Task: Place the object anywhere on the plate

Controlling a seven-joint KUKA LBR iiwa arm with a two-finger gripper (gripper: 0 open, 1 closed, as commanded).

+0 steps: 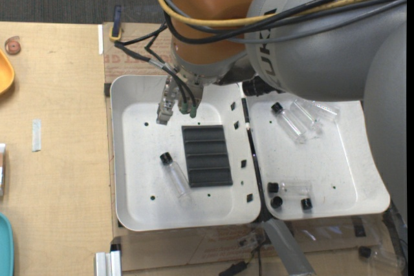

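Observation:
A black ribbed plate [207,155] lies flat in the middle of the left bin [132,139]. A clear vial with a black cap [173,176] lies on the bin floor just left of the plate, cap toward the back, not touching it. My gripper [178,110] hangs over the back of the left bin, just beyond the plate's far edge and up-left of it. It is open, with nothing between its fingers. The orange wrist band and grey arm hide the bin's back wall.
The right bin [362,158] holds a few clear vials [299,118] near its back left and more capped vials [288,194] at its front left. A wooden bench [52,139] with small odds and ends lies left of the bins.

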